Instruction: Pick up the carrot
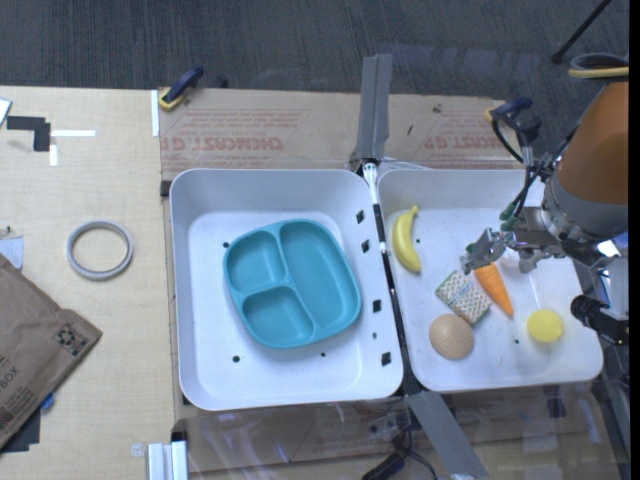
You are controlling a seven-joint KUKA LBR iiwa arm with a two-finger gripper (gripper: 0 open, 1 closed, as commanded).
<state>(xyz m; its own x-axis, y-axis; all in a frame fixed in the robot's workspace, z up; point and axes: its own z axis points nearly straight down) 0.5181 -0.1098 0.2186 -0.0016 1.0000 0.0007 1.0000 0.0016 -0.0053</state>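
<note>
In the camera view, the carrot [493, 287] lies in the right bin [440, 373], a short orange tapered piece, its thick end up toward the gripper and its narrow tip pointing down and to the right. Its upper end sits at the gripper [497, 253], whose fingers stand spread apart on either side of that end; whether they touch the carrot cannot be told. Just left of the carrot, touching or nearly so, is a patterned sponge block [463, 297]. Below that lies a tan egg-shaped object [451, 336]. A yellow ball [545, 325] rests to the right of the carrot's tip, apart from it. A banana [405, 240] lies near the bin's left wall. The left bin [200, 368] holds a teal divided plate [291, 283]. On the worktop [90, 168] to the left lies a tape ring [100, 249].
</note>
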